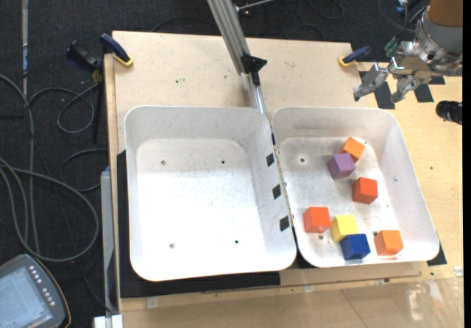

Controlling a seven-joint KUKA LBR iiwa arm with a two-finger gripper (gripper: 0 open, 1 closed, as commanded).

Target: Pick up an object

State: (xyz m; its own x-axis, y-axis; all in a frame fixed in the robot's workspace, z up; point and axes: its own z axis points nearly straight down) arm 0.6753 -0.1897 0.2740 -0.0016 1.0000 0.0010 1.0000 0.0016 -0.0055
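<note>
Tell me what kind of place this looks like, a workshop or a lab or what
Most likely a robotics lab set up for grasping trials. A robot arm's gripper hangs above a wooden bench with two white bins, the right bin holding coloured blocks. Loose cables trail over the dark floor.

Pale wooden bench (191, 69), speckled, set over dark floor. Directly on it, two shallow white bins side by side, rims touching at the middle: left bin (147, 172) and right bin (412, 187). Blue-and-yellow clamps gripping the far edge at the left corner (116, 49) and toward the right (354, 56).
</note>
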